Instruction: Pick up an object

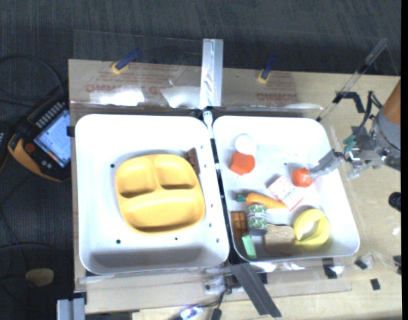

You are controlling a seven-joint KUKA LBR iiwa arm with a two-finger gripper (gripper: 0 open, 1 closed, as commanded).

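A yellow tray [160, 193] lies in a white bin [97, 245]; the tomato [301, 177] is red.

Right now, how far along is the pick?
Done: the gripper has reached into the right bin, with its tip beside the red tomato. In hand: nothing visibly lifted; the tomato sits on the bin floor. Left: closing on an object and raising it clear. The yellow tray lies in the left bin.

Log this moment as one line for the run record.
task: pick up an object | gripper: in right bin, beside tomato | nothing held | yellow tray in left bin
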